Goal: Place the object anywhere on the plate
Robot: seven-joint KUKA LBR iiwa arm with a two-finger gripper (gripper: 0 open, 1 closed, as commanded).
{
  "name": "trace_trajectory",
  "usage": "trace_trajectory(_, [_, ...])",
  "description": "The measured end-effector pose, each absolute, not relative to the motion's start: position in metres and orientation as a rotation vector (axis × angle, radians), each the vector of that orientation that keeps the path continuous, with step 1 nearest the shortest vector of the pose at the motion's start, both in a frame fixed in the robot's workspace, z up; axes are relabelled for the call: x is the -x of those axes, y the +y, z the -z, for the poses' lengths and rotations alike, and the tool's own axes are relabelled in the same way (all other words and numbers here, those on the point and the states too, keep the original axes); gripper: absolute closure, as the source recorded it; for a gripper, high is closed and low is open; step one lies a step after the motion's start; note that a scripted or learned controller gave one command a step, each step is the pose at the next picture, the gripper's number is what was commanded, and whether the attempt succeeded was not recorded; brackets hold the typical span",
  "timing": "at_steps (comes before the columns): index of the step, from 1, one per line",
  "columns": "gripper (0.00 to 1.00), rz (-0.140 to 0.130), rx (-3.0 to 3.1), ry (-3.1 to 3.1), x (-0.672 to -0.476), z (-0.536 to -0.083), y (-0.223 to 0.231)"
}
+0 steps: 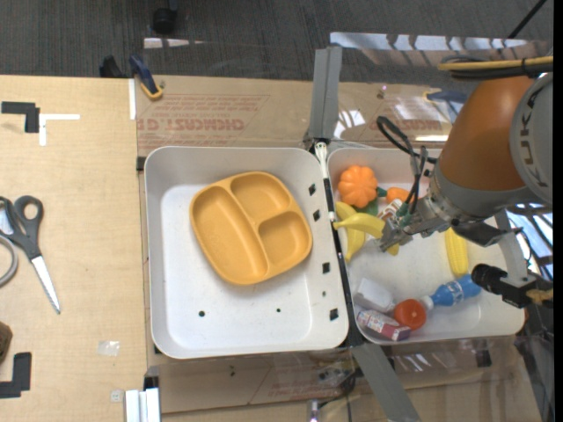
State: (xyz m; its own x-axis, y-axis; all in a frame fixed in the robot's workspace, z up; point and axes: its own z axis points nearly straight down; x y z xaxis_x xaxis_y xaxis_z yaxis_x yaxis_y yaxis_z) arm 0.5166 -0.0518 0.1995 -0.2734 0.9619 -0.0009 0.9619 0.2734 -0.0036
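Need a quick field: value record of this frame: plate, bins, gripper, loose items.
plate: orange divided plate, three compartments, nothing on it
left bin: white bin, holds the plate
right bin: white bin, holds the loose items
gripper: gripper low over right bin, at the banana; finger state unclear
other items: small pumpkin, corn cob, blue-capped bottle, red-capped bottle
bench: scissors left of the bins

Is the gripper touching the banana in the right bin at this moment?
Cannot tell. In the camera view the gripper sits right at the banana, their outlines meeting, but from this slanted angle no clear contact or gap shows.
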Motion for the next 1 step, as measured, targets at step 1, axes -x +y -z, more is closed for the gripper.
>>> trace_trajectory(1, [1.0,-0.004,1.726,-2.623,-0.5297,-0.1904,0.0268])
